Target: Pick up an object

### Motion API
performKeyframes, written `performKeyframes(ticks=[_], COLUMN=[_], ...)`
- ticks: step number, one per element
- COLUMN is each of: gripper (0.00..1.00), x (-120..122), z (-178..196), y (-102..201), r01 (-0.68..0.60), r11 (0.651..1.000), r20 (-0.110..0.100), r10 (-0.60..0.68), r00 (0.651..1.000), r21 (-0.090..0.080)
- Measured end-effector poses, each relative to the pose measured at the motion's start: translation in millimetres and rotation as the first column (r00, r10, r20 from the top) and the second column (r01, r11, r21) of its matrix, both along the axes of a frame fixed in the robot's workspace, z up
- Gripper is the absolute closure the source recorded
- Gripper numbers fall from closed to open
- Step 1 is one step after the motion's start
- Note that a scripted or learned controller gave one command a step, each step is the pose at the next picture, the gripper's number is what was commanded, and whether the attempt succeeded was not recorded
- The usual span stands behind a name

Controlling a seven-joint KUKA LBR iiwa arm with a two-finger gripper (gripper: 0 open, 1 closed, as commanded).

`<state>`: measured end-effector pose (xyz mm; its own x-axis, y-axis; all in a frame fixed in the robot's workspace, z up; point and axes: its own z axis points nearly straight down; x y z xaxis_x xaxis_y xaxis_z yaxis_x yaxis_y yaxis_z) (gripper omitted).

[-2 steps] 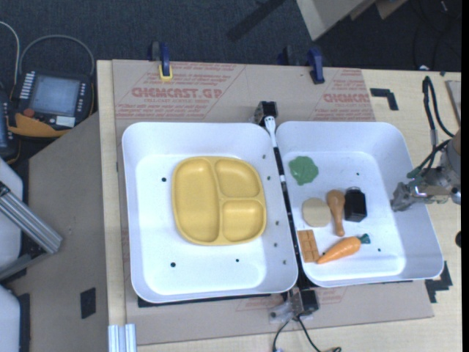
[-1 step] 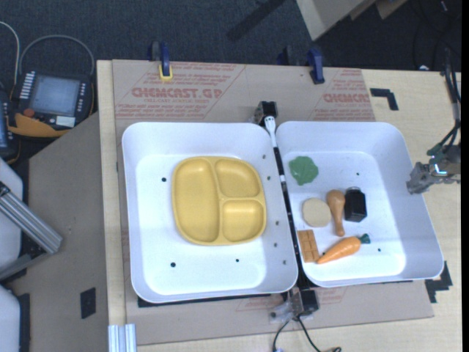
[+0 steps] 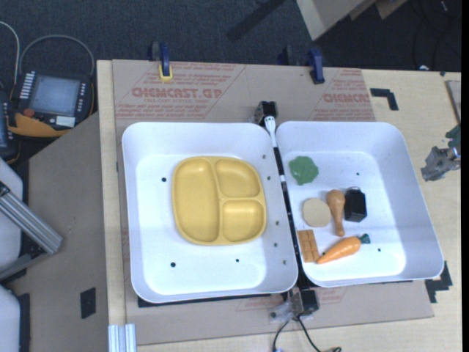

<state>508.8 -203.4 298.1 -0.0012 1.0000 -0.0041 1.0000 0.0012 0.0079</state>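
The gripper (image 3: 442,160) sits at three o'clock, just past the right bin (image 3: 410,196), its grip too small to tell, above the tan bench (image 3: 110,196).

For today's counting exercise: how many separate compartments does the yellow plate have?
3. On the yellow plate in the left bin: one long compartment down its left side, one at upper right, one at lower right.

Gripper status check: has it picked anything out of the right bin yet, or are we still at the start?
Nothing looks done yet. The gripper sits at the right edge, outside the right bin, with nothing visible between its fingers. All the items lie in that bin: green piece, tan disc, drumstick, black block, waffle piece, carrot. The yellow tray sits alone in the left bin. Reach, grasp and lift remain.
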Motion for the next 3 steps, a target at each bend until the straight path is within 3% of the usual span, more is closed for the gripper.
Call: performKeyframes(ticks=[2, 3], gripper=[1.00, 1.00], x=[3.4, 9.6], z=[0.2, -19.0], y=[99.7, 147.2], r01=[-0.005, -0.004], r11=[1.000, 1.000], r20=[-0.010, -0.011], r10=[0.005, 0.004], r00=[1.000, 1.000], r21=[0.006, 0.007])
